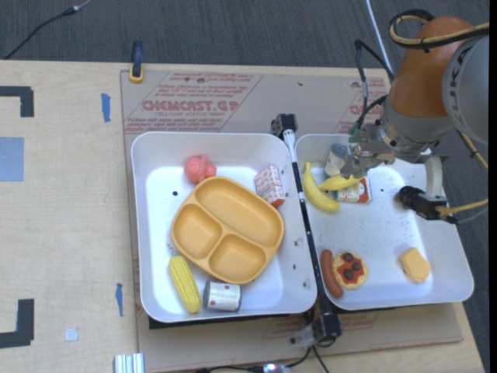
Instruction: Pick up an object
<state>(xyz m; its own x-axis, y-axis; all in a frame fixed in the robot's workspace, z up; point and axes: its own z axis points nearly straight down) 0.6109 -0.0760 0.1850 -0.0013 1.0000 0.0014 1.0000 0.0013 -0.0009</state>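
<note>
My gripper [359,160] hangs low over the far left part of the right bin [458,286], reaching in from the right under the orange band. Just below it lie a small yellow piece [340,183] and a red-and-white packet [357,194]. A yellow banana [317,192] lies to their left by the bin wall. A pale object [336,158] sits partly hidden beside the gripper. Nothing is visibly lifted.
The right bin also holds a hot dog [329,273], a pizza slice [351,270] and a yellow bun [415,265]. The left bin [144,208] holds a yellow divided plate [227,230], pink ball [199,168], patterned cup [269,183], corn cob [185,284] and can [223,295].
</note>
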